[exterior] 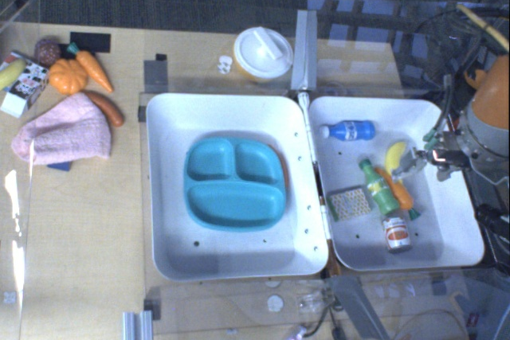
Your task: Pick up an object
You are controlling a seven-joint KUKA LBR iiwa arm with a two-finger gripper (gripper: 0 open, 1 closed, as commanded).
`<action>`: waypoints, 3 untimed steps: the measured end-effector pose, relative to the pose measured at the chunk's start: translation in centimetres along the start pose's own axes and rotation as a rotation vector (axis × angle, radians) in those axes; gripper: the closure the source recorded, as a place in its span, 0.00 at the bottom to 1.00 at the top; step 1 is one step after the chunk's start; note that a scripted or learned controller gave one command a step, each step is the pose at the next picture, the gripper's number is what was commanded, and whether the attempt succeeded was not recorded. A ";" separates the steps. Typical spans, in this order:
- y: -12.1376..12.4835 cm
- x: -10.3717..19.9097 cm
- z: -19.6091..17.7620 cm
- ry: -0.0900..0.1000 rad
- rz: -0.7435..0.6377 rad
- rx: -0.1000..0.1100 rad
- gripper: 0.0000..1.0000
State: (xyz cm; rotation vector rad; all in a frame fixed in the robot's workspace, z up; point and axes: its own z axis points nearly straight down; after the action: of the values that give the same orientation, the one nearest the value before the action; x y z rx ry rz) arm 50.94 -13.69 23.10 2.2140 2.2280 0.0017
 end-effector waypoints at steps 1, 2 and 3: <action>1.3 -2.9 10.2 0.000 -0.077 0.001 0.00; 0.7 -3.5 14.1 -0.001 0.117 -0.011 0.00; 0.9 -3.5 13.0 -0.004 0.115 -0.017 1.00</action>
State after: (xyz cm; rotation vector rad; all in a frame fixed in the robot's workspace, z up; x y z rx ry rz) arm 51.84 -17.21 10.07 2.3280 2.0875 0.0162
